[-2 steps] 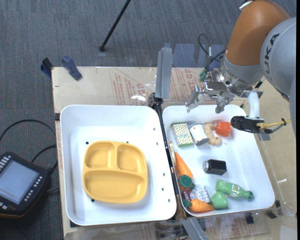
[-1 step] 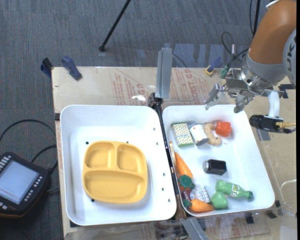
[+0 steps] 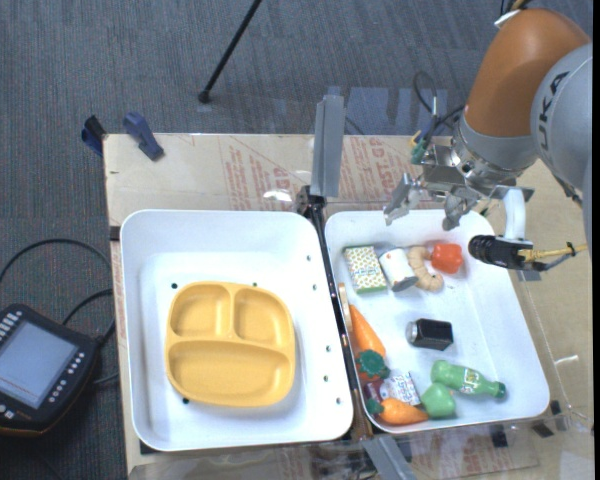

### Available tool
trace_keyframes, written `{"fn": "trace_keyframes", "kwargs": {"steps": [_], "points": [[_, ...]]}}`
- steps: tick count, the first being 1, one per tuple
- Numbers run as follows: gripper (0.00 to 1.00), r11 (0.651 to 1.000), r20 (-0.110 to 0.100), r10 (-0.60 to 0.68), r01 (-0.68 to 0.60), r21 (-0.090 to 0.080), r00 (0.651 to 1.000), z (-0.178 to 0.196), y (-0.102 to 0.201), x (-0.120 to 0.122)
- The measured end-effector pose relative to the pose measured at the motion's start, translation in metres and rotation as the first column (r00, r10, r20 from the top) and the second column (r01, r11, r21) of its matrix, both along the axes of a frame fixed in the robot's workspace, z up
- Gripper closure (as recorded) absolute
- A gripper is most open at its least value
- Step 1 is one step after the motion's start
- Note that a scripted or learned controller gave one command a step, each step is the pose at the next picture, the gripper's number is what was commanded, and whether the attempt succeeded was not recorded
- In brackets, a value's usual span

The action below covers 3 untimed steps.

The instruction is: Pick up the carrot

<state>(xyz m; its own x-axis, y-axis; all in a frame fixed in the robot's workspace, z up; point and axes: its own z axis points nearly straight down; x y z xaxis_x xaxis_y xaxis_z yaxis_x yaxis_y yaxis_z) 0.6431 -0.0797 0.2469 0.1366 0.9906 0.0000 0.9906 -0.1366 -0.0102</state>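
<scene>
1. The yellow divided plate (image 3: pixel 230 343) is sitting in the left bin (image 3: pixel 140 268), not my concern.
2. The carrot (image 3: pixel 366 336) is lying along the right bin's (image 3: pixel 520 338) left wall, lower centre. Guessing it's a light, stiff, slick plastic toy, so I'm aiming mid-body, across the width.
3. My gripper (image 3: pixel 432 206) is hovering upper right, fingers spread, holding nothing.

Around my bench (image 3: pixel 230 173) lies dark grey carpet (image 3: pixel 100 48). A thin black stand leg (image 3: pixel 238 36) slants across the far floor. On the near left a teach pendant (image 3: pixel 28 366) rests, its black cable (image 3: pixel 42 268) looping beside it.
</scene>
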Motion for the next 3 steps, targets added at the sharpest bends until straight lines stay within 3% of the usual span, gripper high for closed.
{"fn": "trace_keyframes", "kwargs": {"steps": [1, 2, 3], "points": [[0.00, 0.981, 0.010, -0.193, 0.193, -0.002, 0.981, 0.094, -0.045, 0.002], [0.00, 0.996, -0.009, -0.086, 0.086, -0.001, 0.996, -0.054, 0.003, -0.018], [0.00, 0.996, -0.001, -0.095, 0.095, -0.001, 0.996, -0.064, 0.008, -0.039]]}}
